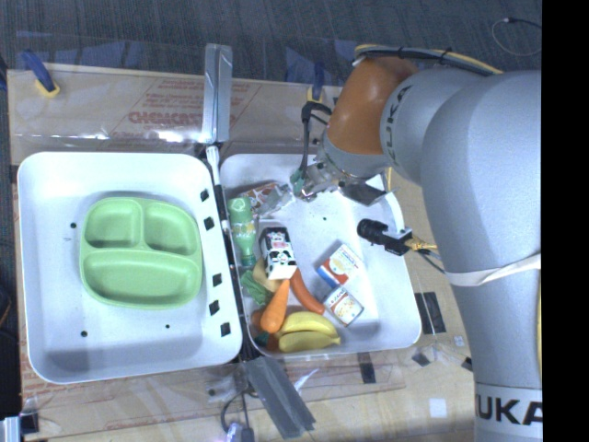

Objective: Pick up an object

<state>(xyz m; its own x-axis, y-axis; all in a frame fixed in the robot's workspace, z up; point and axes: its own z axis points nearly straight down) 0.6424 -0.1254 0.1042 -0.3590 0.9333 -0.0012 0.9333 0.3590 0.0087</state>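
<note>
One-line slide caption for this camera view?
KUKA arm's gripper hangs over the right bin of toy food; green plate lies in the left bin.

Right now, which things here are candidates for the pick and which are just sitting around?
Part of the job:
claw
banana
carrot
green bottle
small carton
black-and-white box

Just lying about:
green divided plate in the left bin
right bin

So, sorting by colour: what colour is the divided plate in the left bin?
Light green; the divided plate shows clearly in the camera view.
</note>
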